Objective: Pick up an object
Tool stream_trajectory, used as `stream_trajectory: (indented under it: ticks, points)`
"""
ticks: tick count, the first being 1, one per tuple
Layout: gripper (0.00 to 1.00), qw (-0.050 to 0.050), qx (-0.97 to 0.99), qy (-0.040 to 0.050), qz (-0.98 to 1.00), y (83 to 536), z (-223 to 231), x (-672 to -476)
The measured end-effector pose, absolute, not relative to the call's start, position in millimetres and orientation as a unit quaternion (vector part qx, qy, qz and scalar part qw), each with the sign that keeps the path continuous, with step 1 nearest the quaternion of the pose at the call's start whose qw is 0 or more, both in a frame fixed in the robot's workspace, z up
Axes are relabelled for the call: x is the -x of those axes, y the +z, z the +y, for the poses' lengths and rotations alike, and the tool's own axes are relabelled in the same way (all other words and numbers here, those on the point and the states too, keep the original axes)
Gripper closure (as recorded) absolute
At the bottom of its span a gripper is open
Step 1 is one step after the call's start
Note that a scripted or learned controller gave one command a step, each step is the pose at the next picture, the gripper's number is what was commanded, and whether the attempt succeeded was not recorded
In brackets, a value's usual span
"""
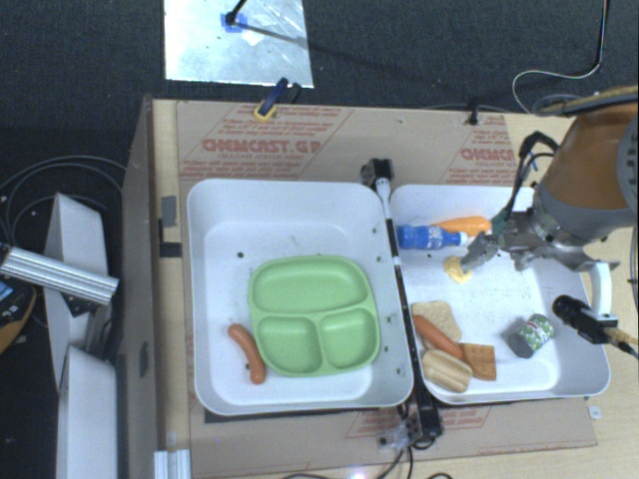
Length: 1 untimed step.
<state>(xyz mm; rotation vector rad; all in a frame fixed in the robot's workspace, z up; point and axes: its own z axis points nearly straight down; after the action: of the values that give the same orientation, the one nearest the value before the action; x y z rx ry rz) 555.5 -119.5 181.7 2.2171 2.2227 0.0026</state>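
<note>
— Where was the end effector (486,250) when we looked?

— Over the right bin (569,379), toward its far edge, just above a small yellow piece (458,270). We could not tell its state; nothing showed gripped in it.

— And the candidates?

— A blue bottle (423,237) and an orange carrot (465,226) lay by the bin's far left corner. Bread (447,369), a cracker (481,360) and a sausage (437,335) were heaped at the near left corner, and a small can (533,333) sat nearer the right edge.

— What worried us?

— The yellow piece looked small and low, so we feared it would skid away, or that the bottle beside it would be nudged and roll.
</note>
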Motion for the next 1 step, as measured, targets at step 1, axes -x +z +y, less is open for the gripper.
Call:
stream_trajectory:
  ticks: [1]
  points:
    - [0.0, -0.001, -0.708, -0.0018, 0.706, 97.6, -197.0, -526.0]
